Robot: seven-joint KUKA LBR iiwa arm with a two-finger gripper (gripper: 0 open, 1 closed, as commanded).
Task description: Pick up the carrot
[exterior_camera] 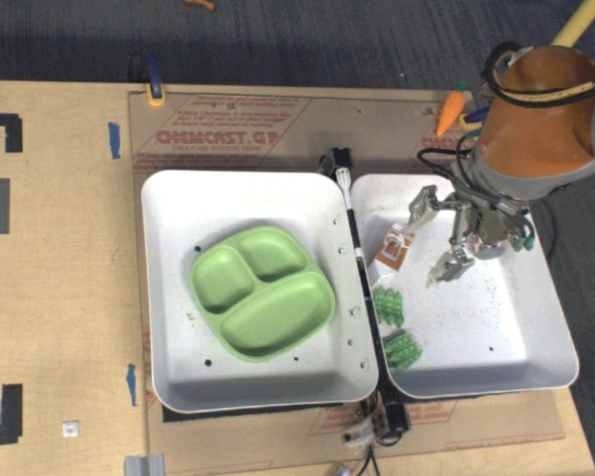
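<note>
One small orange carrot [449,113] lies outside the bins, just beyond the right bin [535,350]; probably a light, stiff, smooth toy, best pinched mid-body; gripper [438,236] hangs spread, holding nothing.

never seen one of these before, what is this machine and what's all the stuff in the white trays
This is one picture from a camera fixed above a bench, looking down at a slant. The grey and orange shape at the right is a robot arm. At its end is a two-finger gripper, which hangs open over the right bin with nothing between its fingers.

Two shallow white bins sit side by side. The left bin holds a green divided plate. The right bin holds two small green pieces near its left wall and a small brown and white item by the gripper; I cannot tell what they are.

The arm is meant to pick up a carrot. An orange carrot-like thing lies on the bench beyond the right bin, outside it.
</note>
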